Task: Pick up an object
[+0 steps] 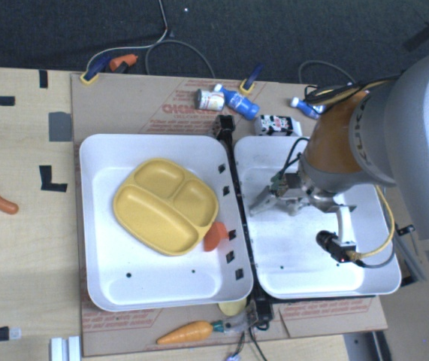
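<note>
Reaching low into the right shallow white bin (379, 277), the grey two-finger gripper (263, 199), fingers spread and grasping nothing, risks closing on bare floor, far from the small orange-red plastic piece (214, 237).

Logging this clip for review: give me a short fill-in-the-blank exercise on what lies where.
1. The yellow divided plate lies in the ____ bin.
2. The small piece touching the plate's edge is ____ in colour.
3. The tool is over the ____ bin.
4. The toy carrot lies ____ the bins.

Missing words: left; orange; right; outside
</note>
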Controlling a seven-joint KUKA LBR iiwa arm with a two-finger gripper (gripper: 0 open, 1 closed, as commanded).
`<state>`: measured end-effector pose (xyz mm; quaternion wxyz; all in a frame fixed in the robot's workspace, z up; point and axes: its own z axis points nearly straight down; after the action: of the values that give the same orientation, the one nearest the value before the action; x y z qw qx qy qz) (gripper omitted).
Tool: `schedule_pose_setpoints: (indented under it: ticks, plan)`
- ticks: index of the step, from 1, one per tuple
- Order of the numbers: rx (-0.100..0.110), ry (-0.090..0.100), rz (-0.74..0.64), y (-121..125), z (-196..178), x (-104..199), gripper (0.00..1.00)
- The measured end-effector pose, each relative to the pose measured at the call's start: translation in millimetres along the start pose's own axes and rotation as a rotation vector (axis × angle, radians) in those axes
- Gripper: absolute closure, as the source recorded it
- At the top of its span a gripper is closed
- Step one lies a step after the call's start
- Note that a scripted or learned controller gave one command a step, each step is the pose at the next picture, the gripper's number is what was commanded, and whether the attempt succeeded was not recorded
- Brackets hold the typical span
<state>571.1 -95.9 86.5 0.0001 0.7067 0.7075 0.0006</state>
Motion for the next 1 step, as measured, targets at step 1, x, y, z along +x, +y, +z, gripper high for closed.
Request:
schedule_pose_setpoints:
  ticks: [1]
  plan:
    - [-0.001,-0.001,-0.002,52.8,0.5,-12.3,0.00]
